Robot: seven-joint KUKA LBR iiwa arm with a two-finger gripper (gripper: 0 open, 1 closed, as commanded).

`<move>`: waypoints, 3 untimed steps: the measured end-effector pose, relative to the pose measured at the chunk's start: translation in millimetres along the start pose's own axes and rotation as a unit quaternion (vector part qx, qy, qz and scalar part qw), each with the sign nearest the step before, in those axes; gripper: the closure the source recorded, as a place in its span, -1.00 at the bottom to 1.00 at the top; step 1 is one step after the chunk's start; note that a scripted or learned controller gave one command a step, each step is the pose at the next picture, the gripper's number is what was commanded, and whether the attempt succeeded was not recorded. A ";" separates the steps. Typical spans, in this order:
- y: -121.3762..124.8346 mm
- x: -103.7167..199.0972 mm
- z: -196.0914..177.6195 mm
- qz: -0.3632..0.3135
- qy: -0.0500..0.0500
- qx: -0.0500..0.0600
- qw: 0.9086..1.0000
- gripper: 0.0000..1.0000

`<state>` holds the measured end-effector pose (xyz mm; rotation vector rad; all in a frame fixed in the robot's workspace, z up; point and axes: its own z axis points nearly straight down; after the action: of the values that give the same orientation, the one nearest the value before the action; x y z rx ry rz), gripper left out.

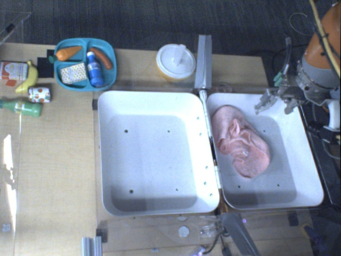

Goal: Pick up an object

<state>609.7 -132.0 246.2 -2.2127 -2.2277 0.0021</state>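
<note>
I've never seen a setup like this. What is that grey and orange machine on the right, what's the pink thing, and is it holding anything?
You are looking down from one camera fixed above a bench. The machine is a robot arm; its gripper hovers over the far edge of the right bin, jaws spread, with nothing between them. The pink thing is a crumpled cloth lying in that bin, apart from the gripper. Beside it is the left bin. On the bench behind sit a blue toy-food tray and a lidded cup.
</note>
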 end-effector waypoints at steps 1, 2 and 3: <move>25.4 18.4 147.0 -0.092 0.000 -0.001 0.996 -1.00; -55.3 11.0 154.2 -0.145 -0.002 -0.008 0.989 -1.00; -10.0 34.1 155.6 -0.031 -0.001 -0.010 0.999 -1.00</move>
<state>599.2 -97.9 90.7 -2.1523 -2.3064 -0.0168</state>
